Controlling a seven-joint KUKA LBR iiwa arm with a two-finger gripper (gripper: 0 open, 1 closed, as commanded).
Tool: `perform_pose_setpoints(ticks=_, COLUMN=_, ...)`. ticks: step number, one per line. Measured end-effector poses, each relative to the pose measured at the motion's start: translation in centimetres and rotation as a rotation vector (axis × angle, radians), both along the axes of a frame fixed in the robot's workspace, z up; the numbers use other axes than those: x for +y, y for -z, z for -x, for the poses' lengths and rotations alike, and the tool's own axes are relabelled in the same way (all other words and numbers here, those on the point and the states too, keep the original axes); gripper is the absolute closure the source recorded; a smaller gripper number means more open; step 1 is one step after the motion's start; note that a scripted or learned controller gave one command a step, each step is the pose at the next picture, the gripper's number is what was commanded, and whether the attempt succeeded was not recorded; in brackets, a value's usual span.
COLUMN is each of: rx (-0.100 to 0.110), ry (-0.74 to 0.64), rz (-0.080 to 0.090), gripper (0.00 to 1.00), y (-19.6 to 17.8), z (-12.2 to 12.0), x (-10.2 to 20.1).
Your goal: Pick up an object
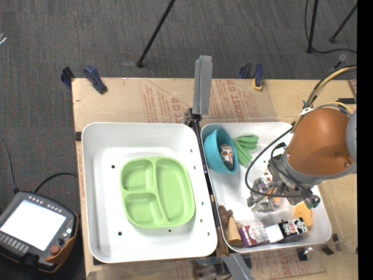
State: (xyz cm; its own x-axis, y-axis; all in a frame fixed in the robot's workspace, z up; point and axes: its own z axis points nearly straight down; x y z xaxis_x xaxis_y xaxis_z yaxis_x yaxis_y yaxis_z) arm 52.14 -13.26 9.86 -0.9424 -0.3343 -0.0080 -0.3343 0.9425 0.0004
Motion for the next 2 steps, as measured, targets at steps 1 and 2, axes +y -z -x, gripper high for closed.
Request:
perform_pose_setpoints(ticks=1, rx=0.003, ry=0.221, rz=0.000, gripper=1.00, y=-9.1, z=-4.3, x=5.9)
perform_pose_setpoints(ticks=2, rx=0.010, ry=0.063, rz=0.001, gripper=1.00, y=1.2, z=-1.8, x=4.1)
